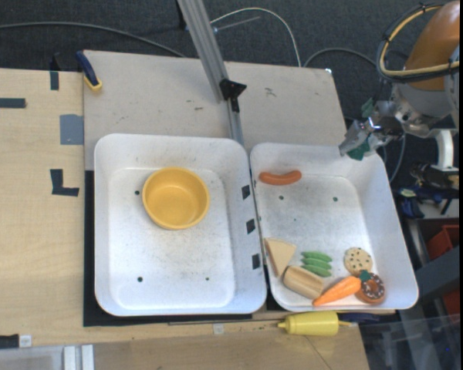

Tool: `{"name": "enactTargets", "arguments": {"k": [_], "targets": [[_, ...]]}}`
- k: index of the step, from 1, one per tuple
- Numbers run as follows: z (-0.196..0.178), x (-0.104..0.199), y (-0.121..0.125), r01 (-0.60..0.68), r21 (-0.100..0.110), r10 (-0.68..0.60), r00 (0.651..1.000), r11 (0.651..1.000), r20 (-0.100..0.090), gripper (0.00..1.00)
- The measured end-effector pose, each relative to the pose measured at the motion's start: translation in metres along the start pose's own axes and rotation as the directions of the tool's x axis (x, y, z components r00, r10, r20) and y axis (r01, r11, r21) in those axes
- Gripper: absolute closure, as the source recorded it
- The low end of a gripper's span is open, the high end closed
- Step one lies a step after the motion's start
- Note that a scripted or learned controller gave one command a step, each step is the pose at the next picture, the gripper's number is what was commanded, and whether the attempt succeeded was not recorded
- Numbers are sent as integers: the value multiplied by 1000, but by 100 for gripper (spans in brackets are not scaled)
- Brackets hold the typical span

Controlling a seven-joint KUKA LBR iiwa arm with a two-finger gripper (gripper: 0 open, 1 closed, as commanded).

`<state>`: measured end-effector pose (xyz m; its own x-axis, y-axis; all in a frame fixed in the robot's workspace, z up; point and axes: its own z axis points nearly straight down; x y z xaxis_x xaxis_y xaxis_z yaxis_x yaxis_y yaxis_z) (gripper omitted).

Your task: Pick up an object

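Several toy foods lie in the right bin [393,206], well below the gripper [358,146]; I cannot tell its jaw state. Nearest, down-left, is the sausage [280,177]; best to descend centred across it.

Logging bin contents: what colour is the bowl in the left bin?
Yellow; the round yellow bowl shows best in the camera view.

Both white bins [177,149] look like matt plastic, speckled and scuffed. The yellow bowl [176,198] left of the claw [360,146] is smooth, slightly glossy plastic. The worktop [23,206] looks like pale wood.
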<state>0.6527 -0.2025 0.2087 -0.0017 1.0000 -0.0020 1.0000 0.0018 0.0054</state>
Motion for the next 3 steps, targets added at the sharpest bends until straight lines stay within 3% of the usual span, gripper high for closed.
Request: {"name": "enactTargets", "arguments": {"k": [1,3], "targets": [[-45,0,1,0,1,0,1000,1000,0,100],[-21,94,-38,3,10,-3,1000,1000,-3,100]]}}
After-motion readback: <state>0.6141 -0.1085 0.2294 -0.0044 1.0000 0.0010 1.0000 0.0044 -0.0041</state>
